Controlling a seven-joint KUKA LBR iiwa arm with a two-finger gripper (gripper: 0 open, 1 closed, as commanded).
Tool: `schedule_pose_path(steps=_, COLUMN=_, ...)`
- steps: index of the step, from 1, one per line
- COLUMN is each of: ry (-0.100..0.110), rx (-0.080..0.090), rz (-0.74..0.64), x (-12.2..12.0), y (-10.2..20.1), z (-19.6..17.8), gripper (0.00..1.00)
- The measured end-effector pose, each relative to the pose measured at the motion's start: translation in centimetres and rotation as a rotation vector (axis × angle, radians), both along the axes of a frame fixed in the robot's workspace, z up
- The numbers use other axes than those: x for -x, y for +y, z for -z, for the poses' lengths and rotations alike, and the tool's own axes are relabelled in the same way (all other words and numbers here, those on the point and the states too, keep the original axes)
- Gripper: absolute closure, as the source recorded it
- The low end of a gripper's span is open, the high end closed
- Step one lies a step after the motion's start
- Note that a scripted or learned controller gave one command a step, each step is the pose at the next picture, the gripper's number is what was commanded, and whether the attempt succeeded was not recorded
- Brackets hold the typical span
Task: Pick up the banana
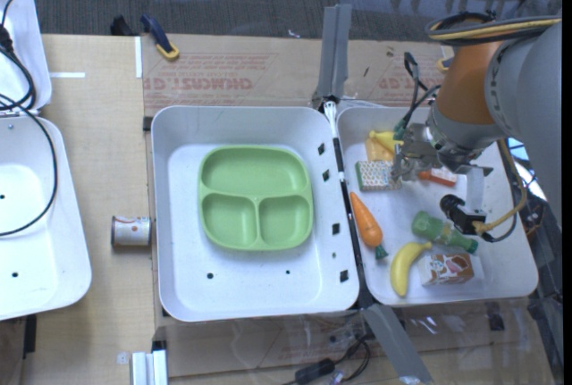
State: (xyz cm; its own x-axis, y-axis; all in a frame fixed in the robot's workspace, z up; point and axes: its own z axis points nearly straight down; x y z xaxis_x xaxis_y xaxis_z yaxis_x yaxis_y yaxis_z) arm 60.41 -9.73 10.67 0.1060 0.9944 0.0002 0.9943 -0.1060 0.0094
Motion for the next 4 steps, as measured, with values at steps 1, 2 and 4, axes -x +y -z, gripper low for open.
schedule_pose_path(steps=1, ry=0.001, rx=0.0, rz=0.0, x=0.0, y=0.0, z=0.0, gripper=0.0)
schedule_pose_path(steps=2, ry=0.002, rx=0.001, rz=-0.001, x=0.0, y=-0.1, z=-0.8, gripper=1.0)
schedule_pose_path(steps=4, ry=0.003, rx=0.003, rz=-0.002, x=0.0, y=-0.2, z=-1.7, gripper=1.0)
